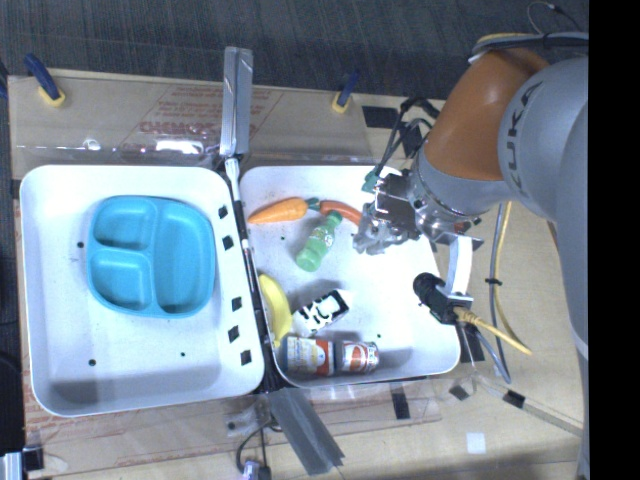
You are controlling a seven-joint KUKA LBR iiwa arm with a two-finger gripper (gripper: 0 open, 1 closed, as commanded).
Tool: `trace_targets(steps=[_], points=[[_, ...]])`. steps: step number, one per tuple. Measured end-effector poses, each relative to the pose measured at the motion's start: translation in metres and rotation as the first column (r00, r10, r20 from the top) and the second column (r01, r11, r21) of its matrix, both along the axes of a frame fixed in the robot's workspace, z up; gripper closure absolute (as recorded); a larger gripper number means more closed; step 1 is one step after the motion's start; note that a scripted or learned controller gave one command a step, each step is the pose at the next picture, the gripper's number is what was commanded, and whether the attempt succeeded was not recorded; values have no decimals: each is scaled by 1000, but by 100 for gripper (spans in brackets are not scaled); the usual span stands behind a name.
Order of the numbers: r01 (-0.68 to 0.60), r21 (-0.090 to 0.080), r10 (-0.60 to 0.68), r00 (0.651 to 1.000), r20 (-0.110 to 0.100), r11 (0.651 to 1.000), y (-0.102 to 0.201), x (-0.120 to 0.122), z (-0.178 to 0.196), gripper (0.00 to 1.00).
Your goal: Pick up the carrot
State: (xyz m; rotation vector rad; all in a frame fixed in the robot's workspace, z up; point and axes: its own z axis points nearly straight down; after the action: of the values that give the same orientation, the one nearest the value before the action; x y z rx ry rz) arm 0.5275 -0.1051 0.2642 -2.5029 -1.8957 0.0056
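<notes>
An orange carrot (pixel 277 210) with a green tip lies near the back left corner of the right bin (pixel 400 178). A second, smaller orange piece (pixel 342 210) lies just right of it, behind a green bottle (pixel 317 243). My gripper (pixel 372 236) hangs over the middle of the right bin, right of the green bottle and about a hand's width right of the carrot. I see nothing between its fingers.
A blue divided tray (pixel 153 255) sits in the left bin (pixel 40 268). In the right bin a banana (pixel 276 308) lies along the left wall, a black-and-white item (pixel 322 308) sits mid-front, and a can (pixel 331 356) lies at the front edge.
</notes>
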Motion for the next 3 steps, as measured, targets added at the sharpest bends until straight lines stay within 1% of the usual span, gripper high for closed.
trace_targets(steps=[1,2,3], points=[[-208,2,208,978,-1,978,61,-35,-74,100],[-436,0,436,900,3,900,19,-1,-73,100],[-461,3,461,887,0,887,128,-20,-74,100]])
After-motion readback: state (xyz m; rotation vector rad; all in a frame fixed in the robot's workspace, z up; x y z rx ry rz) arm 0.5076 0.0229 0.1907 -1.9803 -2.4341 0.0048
